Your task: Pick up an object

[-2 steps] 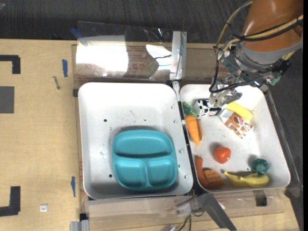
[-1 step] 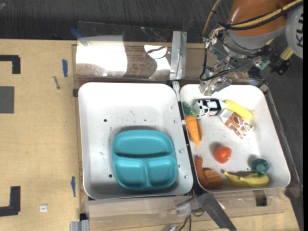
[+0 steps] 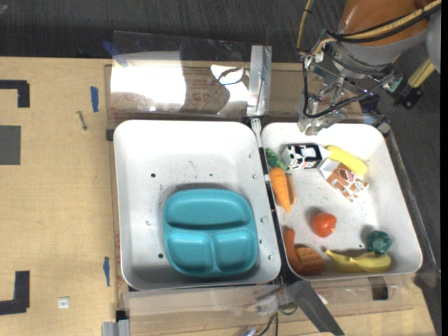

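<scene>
- While hovering at the far rim of the right bin (image 3: 404, 208), hand (image 3: 316, 122) holding nothing visible; spread of its tips impossible to tell.
- Lying just below the hand: black-and-white toy (image 3: 302, 157), upper banana (image 3: 346, 159), printed carton (image 3: 344, 179).
- Risking a miss or double grab, these three crowding together.
- Risking a clip on the rim, being so near it.

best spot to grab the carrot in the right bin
Grip the carrot across its thicker orange middle, coming straight down from above. It lies flat and lengthwise along the bin's left wall, green top toward the far end, so the claw should close across its narrow width; the wall side looks tight.
</scene>
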Available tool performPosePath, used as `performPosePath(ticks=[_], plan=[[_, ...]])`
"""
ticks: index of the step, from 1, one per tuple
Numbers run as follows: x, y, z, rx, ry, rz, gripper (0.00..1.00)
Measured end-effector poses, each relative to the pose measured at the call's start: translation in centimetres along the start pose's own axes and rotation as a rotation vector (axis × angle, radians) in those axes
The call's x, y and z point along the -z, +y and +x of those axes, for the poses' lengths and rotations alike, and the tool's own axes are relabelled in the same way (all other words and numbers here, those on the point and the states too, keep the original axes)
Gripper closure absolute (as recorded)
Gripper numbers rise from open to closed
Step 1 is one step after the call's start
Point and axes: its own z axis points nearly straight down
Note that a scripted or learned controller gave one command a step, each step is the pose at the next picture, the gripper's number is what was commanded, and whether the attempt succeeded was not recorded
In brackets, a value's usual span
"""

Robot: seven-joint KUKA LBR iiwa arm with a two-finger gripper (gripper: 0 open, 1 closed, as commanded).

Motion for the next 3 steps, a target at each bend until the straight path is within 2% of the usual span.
performPosePath(ticks=[1, 2, 3], plan=[[1.0, -0.8, 1.2, 0.189, 0.000, -0.001, 1.00], [2.8, -2.8, 4.2, 0.327, 0.001, 0.000, 1.00], [4.1, -2.8, 3.9, 0.325, -0.008, 0.009, 1.00]])
